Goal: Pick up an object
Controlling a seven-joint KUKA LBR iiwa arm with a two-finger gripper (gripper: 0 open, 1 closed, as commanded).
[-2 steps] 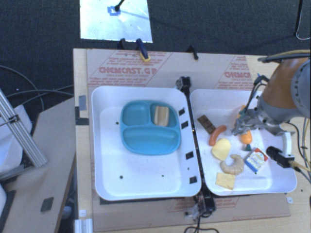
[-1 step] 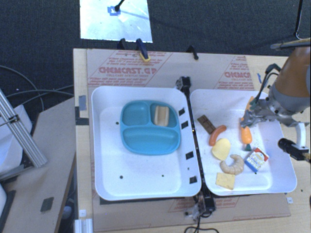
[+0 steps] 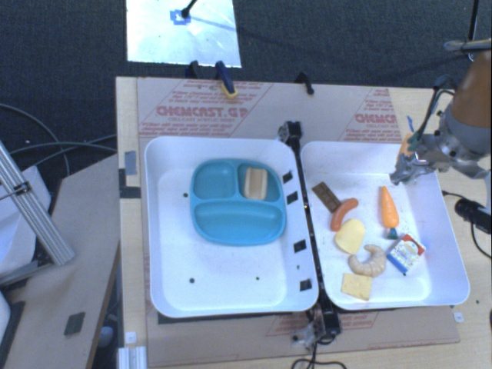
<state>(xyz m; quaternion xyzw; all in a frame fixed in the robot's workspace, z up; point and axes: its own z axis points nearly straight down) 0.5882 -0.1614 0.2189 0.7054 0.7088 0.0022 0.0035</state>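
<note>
Hovering gripper point(image 3: 405, 167) seemingly above right bin point(image 3: 442, 229)

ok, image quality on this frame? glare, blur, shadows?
Camera view: strong glare off the shiny square sheet at top; the white bins are bright but not blown out; shadows are soft; the gripper and arm look slightly smeared; small items like the carrot are sharp enough to identify.
</note>
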